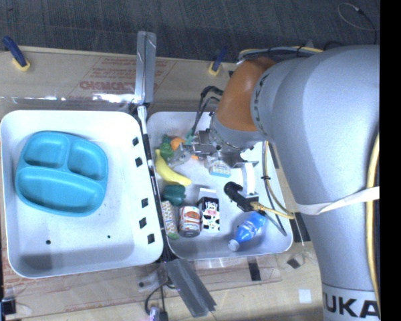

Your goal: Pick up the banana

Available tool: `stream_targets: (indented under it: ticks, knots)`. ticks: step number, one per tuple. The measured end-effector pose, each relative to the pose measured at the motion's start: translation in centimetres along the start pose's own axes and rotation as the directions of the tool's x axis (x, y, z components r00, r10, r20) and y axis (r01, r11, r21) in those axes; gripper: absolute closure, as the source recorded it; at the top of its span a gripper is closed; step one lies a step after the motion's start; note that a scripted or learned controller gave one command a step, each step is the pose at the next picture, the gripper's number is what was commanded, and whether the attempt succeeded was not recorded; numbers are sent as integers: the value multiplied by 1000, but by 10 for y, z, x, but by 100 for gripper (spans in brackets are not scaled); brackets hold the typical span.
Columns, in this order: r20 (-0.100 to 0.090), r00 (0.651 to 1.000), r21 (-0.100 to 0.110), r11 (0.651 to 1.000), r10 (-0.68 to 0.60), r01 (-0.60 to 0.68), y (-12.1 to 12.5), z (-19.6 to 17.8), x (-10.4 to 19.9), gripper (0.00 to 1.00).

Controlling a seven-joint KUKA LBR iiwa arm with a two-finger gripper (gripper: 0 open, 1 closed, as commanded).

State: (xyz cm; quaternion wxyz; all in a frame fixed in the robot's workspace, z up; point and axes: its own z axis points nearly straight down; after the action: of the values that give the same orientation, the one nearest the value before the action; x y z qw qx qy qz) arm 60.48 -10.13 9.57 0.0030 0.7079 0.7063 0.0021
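Banana lies in the right bin, gripper low just beside it.

Left bin (27, 246) holds a blue tray (60, 172). In the right bin (267, 246), the banana (168, 171) lies by the left wall, above a can (189, 221) and bottle (246, 231). Whether the gripper (199, 144) grasps anything, I cannot tell.

Yellow banana (170, 170) lying flat, curved, along right bin's left wall.

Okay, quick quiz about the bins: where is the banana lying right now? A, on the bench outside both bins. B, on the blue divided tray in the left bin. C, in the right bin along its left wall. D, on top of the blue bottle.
C: the banana lies in the right bin against its left wall, above the green object.
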Motion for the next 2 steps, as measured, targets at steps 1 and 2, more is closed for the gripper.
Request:
stream_targets:
  ticks: [1, 2]
  knots:
    - [0, 994, 7, 994, 111, -111, -19, 2, 7, 0]
    - [0, 999, 7, 999, 38, -38, -4, 3, 6, 0]
